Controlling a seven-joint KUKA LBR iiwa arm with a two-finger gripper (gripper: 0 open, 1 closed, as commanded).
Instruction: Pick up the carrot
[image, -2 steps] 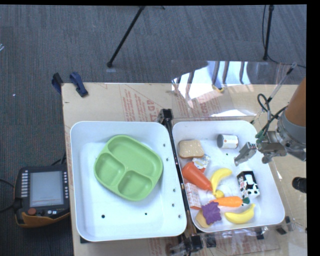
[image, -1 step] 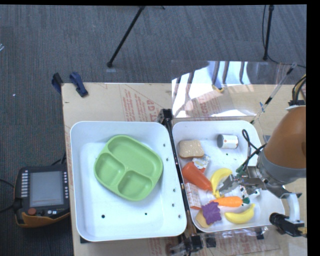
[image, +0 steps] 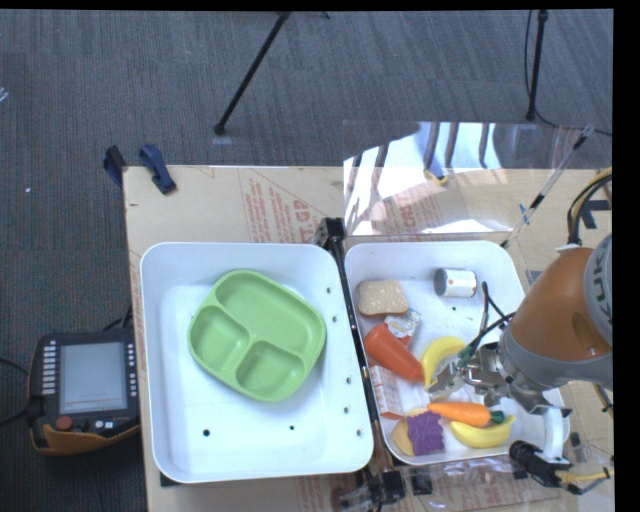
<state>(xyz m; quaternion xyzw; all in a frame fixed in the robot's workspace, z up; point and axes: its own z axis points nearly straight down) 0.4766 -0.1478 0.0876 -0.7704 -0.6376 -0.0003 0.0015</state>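
Right bin (image: 500, 262), contents:

- Carrot (image: 460, 411): small orange toy with a green tip at its right end. It lies on its side near the front of the bin, running left to right, thin end toward the left. It rests just above the purple grapes (image: 424, 432) and touches or nearly touches the lower banana (image: 482, 433).
- Orange-red wedge (image: 392, 352), larger than the carrot, lies at bin centre, well apart from the carrot; easily mistaken for it.
- Bread slice (image: 383, 296), near the back left.
- Small white cylinder (image: 456, 283), at the back.
- Second banana (image: 441, 356), just above the carrot.

Left bin (image: 160, 300): holds a green divided plate (image: 257, 335).

Gripper (image: 463, 377): sits low over the right bin, just above the carrot and beside the upper banana. Nothing shows between its fingers; whether they stand wide or narrow cannot be told from this angle.

Handling, as judged: the carrot looks like hard, light plastic, smooth and tapering, so likely to slip or roll out of a pinch. The best hold is across the thick middle, fingers closing on its two long sides. The neighbours crowd it; a finger coming down on the front side risks catching the banana or grapes.
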